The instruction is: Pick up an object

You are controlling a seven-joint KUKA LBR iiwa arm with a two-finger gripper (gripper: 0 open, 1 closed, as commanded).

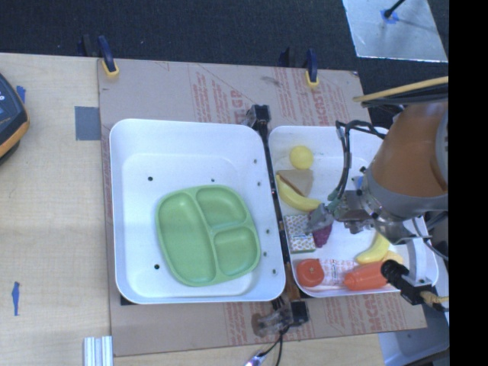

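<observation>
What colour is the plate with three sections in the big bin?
The divided plate is light green, seen clearly in the camera view, lying in the left white bin.

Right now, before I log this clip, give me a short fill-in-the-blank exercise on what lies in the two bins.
1. The green divided plate lies in the ____ bin as the camera sees it.
2. The plate has ____ compartments.
3. The small ball near the right bin's far wall is ____ in colour.
4. The gripper hangs over the ____ bin.

Missing words: left; three; yellow; right.
</observation>
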